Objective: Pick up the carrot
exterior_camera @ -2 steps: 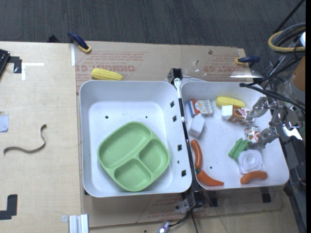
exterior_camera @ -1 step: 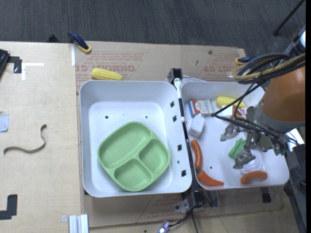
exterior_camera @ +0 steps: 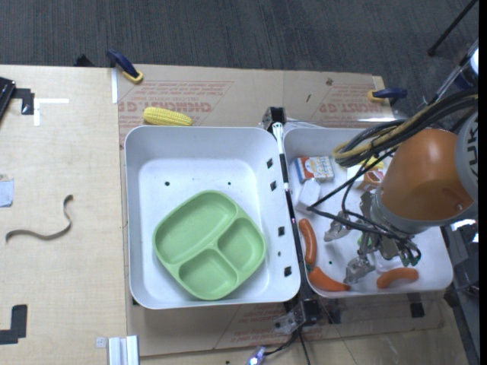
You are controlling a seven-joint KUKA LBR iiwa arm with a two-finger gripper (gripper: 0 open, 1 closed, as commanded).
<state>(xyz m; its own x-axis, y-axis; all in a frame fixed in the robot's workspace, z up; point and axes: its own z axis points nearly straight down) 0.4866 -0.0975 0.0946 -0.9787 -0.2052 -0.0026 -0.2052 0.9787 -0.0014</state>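
Near the right bin's front wall, the carrot (exterior_camera: 326,280) lies lengthwise just left of the gripper (exterior_camera: 359,267); its grasp apparently unreadable.

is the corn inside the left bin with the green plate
No, the corn lies on the cardboard outside the left bin, behind its far rim; the green plate sits inside.

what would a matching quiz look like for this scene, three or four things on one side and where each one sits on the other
Things:
1. green divided plate
2. corn cob
3. hand
4. blue clamp

Places:
A. on the cardboard behind the left bin
B. over the right bin, among the orange pieces
C. inside the left bin
D. at the cardboard's far left corner

Pairs: 1-C, 2-A, 3-B, 4-D
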